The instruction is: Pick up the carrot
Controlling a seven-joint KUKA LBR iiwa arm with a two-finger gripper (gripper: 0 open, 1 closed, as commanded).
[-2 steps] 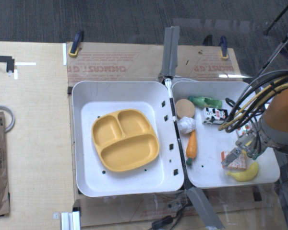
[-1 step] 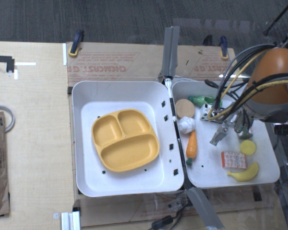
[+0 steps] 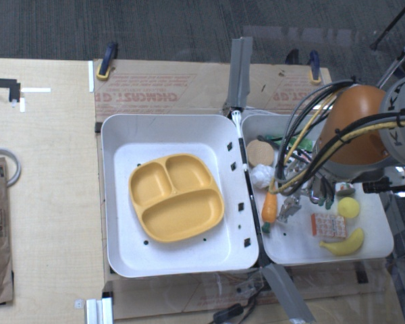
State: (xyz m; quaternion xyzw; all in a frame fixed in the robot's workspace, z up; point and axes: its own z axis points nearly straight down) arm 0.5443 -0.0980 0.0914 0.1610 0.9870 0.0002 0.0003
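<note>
The carrot (image 3: 269,208) is a short orange piece lying upright along the left wall of the right bin (image 3: 374,248). My gripper (image 3: 289,206) hangs low just to the carrot's right, under a bundle of black and yellow cables. It is close beside the carrot, and nothing shows held in it. The cables and wrist hide much of the gripper.
In the right bin, a white crumpled item (image 3: 261,175) and a tan round item (image 3: 260,152) lie above the carrot. A lemon (image 3: 349,208), a red-and-white packet (image 3: 329,225) and a banana (image 3: 343,243) lie to the right. The left bin (image 3: 121,248) holds a yellow divided plate (image 3: 177,196).
</note>
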